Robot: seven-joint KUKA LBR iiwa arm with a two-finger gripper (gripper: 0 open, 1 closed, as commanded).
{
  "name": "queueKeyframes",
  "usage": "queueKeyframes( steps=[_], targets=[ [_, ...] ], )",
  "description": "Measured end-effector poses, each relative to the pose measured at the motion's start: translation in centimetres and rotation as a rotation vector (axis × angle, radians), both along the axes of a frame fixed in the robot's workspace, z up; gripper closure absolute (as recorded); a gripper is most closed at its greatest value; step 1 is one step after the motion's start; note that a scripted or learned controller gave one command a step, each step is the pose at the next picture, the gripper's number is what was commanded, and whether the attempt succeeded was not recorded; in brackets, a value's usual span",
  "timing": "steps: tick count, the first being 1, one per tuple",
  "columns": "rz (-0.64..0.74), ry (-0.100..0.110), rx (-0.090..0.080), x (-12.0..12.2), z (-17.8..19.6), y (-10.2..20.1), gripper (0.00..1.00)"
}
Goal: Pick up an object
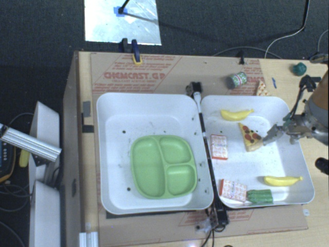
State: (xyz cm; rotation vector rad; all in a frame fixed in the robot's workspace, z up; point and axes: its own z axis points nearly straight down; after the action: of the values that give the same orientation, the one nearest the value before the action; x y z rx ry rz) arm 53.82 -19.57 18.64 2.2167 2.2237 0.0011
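While the arm [313, 120] reached in from the right edge of the view, its claw [271, 134] hung low over the right bin [288, 163], its dark tip just beside the right edge of a pizza slice [251, 136]; whether it touched the slice could not be told, and whether the claw was spread or pressed together could not be told either. Nothing could be seen held in it. The pizza slice lay in the upper middle of the right bin, with one banana [236, 115] above it near the bin's far wall and a second banana [282, 180] lower down toward the right side. A small red-and-white card [219, 146] lay by the bin's left wall, close to the divide between the two bins, and another patterned card [233, 190] sat near the front edge, just beside a green block [259, 196]. The left bin [118, 117] held a green divided plate [164, 165] with three compartments, lying flat in its lower middle. On the bench [154, 73] behind the right bin stood a small tin [238, 79], and a teal ball [299, 68] sat farther right near the arm. A silvery sheet [122, 14] lay on the dark floor beyond the bench.
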Motion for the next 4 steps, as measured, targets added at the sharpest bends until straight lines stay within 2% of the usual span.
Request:
queueKeyframes(
  steps=[1,2,3,4],
  targets=[
    [0.001,0.001,0.001,6.7,-4.7,1.9,0.0],
    [0.002,0.001,0.001,7.0,-8.5,6.1,0.0],
    [-0.001,-0.001,0.0,5.9,-9.0,5.2,0.0],
    [0.002,-0.004,-0.002,13.0,-3.3,1.1,0.0]
  ],
)
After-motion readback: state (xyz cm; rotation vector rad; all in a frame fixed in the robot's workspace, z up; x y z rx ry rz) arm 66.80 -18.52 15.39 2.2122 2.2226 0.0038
